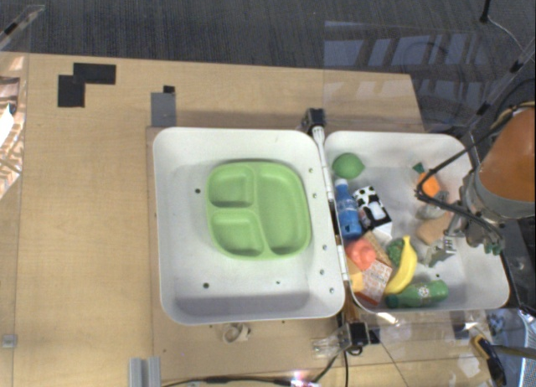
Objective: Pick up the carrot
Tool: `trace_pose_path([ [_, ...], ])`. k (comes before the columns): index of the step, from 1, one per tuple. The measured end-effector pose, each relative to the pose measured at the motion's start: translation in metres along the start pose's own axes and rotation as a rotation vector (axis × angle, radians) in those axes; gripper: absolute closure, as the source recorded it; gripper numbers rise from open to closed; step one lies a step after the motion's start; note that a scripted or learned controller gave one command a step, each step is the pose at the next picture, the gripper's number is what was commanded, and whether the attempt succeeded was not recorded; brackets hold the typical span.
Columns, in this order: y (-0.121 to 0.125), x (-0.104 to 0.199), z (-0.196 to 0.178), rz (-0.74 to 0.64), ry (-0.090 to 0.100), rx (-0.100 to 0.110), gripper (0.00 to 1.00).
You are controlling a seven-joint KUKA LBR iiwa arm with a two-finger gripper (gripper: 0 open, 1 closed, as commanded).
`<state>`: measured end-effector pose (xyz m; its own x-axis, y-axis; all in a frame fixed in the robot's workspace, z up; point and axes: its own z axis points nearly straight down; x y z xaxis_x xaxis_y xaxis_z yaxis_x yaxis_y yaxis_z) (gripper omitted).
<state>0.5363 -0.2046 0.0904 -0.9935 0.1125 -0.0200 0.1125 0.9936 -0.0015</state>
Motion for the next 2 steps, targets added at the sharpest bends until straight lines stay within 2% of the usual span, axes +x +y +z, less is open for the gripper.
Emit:
trace_pose_path([
  [1,-0.003,0.025,-0.001,0.004,-0.001,0.000,0.00],
  [2,0.006,0.037,-0.004,-0.162,-0.020,0.006,0.00],
])
